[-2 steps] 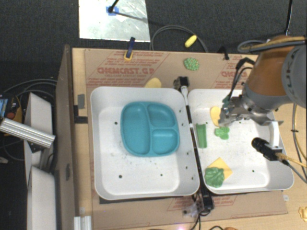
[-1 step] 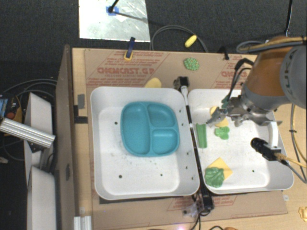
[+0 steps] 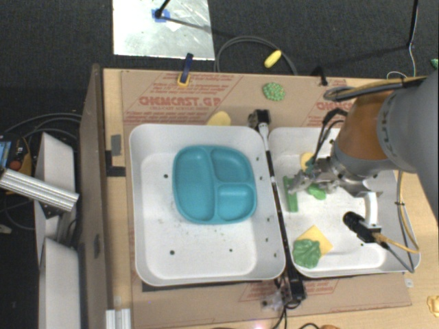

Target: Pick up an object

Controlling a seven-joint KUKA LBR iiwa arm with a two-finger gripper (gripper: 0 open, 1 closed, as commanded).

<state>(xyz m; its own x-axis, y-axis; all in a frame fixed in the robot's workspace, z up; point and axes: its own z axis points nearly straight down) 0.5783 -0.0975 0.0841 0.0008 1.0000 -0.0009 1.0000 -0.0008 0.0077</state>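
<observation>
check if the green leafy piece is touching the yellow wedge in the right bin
Touching. In the camera view the green leafy piece lies against the yellow wedge at the near end of the right bin, overlapping its lower edge with no gap between them.

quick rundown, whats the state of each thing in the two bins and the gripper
blue divided plate: lying flat in the left bin, right side up
green stick: lying in the right bin near the divider, by the gripper
gripper: low in the right bin over the green pieces, grip cannot be made out
yellow block: lying flat, touching the green leaf
green leaf: lying at the right bin's front edge
</observation>
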